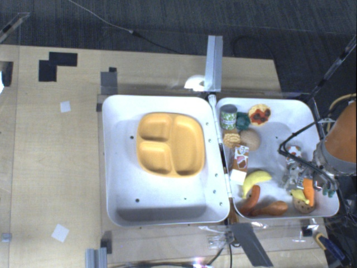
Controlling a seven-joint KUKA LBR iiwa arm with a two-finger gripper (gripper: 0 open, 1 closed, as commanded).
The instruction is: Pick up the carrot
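Two white bins sit on the desk point(50, 166): the left bin point(120, 161) holds one yellow tray point(170, 144), the right bin point(290, 113) one banana point(255, 180), two sausages point(263, 203) and one carrot point(308, 191). The arm point(339, 144) reaches in from the right, its gripper point(304, 178) low at the carrot near the bin's front right corner; how wide the jaws stand I cannot tell.

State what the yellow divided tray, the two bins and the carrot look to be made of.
Yellow divided tray: likely moulded plastic, matte, with soft rounded compartment edges.
Left bin and right bin: white, smooth and faintly glossy, probably plastic or coated metal; the look leaves it open.
Carrot: uniform bright orange, probably a plastic toy, too small to be sure.
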